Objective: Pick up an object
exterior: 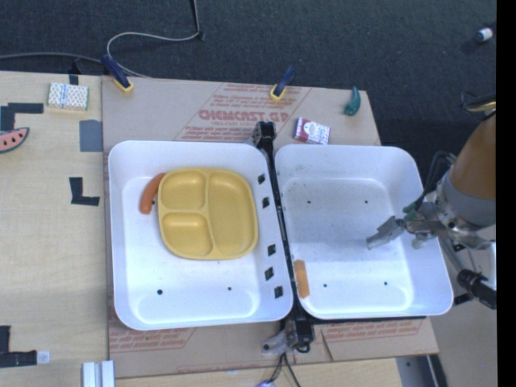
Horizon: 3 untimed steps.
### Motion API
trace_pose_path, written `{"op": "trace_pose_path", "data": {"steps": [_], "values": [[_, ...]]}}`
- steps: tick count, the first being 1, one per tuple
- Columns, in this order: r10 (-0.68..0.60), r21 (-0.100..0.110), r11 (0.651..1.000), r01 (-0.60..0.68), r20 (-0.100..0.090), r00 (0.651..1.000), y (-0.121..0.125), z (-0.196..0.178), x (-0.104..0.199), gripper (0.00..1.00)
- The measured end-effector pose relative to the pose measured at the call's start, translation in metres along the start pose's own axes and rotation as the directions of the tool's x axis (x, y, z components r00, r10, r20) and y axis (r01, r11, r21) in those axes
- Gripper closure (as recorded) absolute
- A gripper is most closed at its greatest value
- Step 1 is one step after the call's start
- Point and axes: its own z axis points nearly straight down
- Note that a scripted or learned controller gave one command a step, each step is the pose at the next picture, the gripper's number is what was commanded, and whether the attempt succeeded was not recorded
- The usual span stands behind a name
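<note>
A yellow divided plate (208, 213) lies in the left bin (137, 297). An orange sausage-shaped piece (149, 193) rests against the plate's left edge. A second small orange piece (301, 278) lies at the lower left edge of the right bin (355, 301), by the divider. My gripper (396, 240) hangs over the right side of the right bin. It is open, its grey fingers (382, 235) are spread, and nothing is between them. The small orange piece is well to its left.
A cardboard sheet (234, 111) lies under both bins. On it sit a small red and white packet (310, 131), blue and yellow clamps (118, 72) and a teal clip (352, 101). Black clips (271, 251) line the divider between the bins.
</note>
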Motion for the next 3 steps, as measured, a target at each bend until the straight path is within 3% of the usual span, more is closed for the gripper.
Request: {"op": "trace_pose_path", "data": {"steps": [1, 2, 3], "values": [[-0.003, 0.0, 1.0, 0.003, -0.002, 1.0, -0.006, 0.044, 0.089, 0.0], [-0.003, -0.001, 1.0, 0.003, -0.001, 1.0, 0.015, 0.0, 0.147, 0.0], [-0.002, -0.001, 1.0, 0.002, 0.0, 1.0, 0.09, 0.0, 0.162, 0.0]]}}
